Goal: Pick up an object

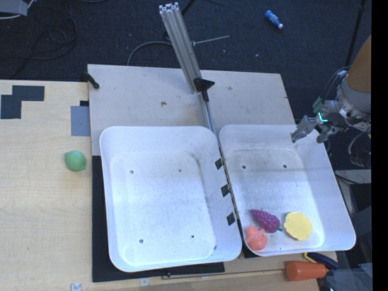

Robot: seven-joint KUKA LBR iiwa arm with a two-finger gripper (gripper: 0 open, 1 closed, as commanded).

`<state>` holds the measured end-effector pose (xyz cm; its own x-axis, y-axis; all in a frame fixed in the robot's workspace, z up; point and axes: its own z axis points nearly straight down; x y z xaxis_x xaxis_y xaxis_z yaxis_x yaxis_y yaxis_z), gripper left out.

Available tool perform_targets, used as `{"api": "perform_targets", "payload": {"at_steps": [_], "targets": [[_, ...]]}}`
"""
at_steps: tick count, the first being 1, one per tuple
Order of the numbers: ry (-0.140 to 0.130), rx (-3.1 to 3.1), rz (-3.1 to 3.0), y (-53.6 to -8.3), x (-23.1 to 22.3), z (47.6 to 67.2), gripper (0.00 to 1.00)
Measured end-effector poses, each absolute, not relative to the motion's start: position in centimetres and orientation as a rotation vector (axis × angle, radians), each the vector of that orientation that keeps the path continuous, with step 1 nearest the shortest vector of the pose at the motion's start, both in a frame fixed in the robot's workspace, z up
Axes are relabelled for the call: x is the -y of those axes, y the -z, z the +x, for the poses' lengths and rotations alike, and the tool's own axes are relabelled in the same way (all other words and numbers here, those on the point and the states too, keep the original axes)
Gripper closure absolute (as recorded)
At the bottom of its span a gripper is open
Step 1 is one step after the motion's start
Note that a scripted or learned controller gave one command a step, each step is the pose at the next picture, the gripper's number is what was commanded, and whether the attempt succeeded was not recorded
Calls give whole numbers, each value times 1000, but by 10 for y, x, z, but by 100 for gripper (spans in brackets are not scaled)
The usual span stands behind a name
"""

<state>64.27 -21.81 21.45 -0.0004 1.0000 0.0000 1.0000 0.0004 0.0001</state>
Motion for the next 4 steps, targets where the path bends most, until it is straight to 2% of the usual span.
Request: {"api": "perform_targets", "payload": {"at_steps": [1,3,4], "targets": [[0,-2222,2221,-214,218,643,0],[4,-2226,2224,-104,211,626,0],[1,-2224,2221,-91,210,626,0]]}}
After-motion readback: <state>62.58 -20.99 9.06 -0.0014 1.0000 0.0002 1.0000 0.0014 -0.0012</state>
